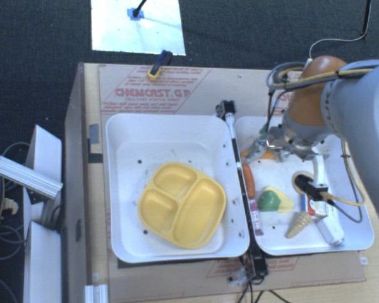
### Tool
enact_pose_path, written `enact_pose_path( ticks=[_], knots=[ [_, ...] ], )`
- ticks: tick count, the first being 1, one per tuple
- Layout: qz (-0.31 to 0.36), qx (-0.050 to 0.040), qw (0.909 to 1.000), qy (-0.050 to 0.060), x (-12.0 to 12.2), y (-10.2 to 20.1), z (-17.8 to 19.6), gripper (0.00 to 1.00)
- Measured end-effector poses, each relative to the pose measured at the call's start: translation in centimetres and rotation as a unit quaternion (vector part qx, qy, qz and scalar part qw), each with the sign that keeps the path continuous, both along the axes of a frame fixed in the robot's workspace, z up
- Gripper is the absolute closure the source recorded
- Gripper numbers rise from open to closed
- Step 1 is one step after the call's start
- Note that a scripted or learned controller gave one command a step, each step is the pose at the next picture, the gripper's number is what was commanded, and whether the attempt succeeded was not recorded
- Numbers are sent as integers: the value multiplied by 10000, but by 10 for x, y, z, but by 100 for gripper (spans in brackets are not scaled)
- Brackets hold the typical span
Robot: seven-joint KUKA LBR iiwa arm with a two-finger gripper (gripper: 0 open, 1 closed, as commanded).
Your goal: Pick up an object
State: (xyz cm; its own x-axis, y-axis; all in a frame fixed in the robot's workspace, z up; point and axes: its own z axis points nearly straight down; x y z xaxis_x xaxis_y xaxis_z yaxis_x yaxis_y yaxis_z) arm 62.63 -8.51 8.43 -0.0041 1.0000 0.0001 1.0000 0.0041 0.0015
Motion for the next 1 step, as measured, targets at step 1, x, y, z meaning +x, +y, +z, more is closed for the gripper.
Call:
enact_pose_path(
  ticks=[1],
  knots=[
    [-3, 49, 9998, 203, 35, -21, -3, 0]
  ],
)
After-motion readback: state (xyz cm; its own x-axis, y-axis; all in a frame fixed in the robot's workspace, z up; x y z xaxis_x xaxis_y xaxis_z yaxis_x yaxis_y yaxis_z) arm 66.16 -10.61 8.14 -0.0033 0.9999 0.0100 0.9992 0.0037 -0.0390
